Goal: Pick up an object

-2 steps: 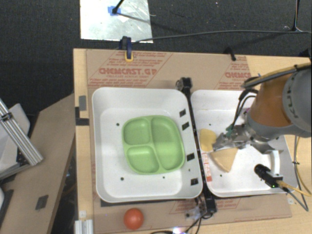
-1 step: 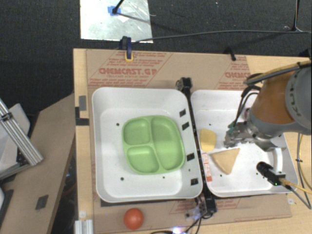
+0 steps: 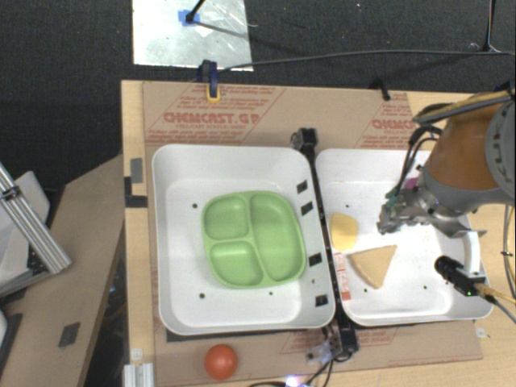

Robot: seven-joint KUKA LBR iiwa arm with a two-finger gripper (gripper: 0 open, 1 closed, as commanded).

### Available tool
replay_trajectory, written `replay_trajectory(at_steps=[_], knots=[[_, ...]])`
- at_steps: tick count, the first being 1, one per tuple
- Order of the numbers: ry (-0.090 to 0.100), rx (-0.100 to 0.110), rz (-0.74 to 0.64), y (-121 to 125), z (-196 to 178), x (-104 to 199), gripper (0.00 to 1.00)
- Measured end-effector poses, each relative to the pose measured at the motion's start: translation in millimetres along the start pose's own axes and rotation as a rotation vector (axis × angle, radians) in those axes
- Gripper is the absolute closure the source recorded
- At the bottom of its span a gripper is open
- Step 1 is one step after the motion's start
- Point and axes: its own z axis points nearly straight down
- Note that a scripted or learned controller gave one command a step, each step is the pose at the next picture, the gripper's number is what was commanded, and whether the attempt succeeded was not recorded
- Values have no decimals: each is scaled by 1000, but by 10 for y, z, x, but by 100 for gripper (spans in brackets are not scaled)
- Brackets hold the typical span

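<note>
So, approach step, by the look of it: the hand (image 3: 393,216) hangs over the right bin (image 3: 419,309), w/ nothing seen between its fingers. Can't tell if they're apart or together; the wrist and cabling hide them from this angle.

Two likely picks lie in the right bin, both left of the hand. The yellow block (image 3: 344,231) sits near the bin's left wall, just beside the divider between the bins. The tan wedge (image 3: 373,264) lies below the block and close to it, poss. touching at one corner, can't say for sure. The wedge is nearest the hand, below and left of it.

Wedge orientation: long axis runs roughly up-right to down-left across the bin; the pointed tip faces up-right, toward the hand, the broad end down-left. The block's long side runs roughly top to bottom in the view.

Next move, my judgement: shift the hand a little left and down over the wedge, turn the wrist so the fingers close across the narrow width, not along the length, then descend. Risk: nudging the block.

Left bin (image 3: 177,240) holds a green divided tray (image 3: 251,239). An orange ball (image 3: 220,360) sits on the table (image 3: 266,107) below the left bin.
</note>
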Motion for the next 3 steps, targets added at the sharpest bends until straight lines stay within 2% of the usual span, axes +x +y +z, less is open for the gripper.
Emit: replay_trajectory(at_steps=[2, 3], knots=[[-1, -3, -1, 50, -1252, 67, 100], [3, 5, -5, -79, -1186, 653, 100]])
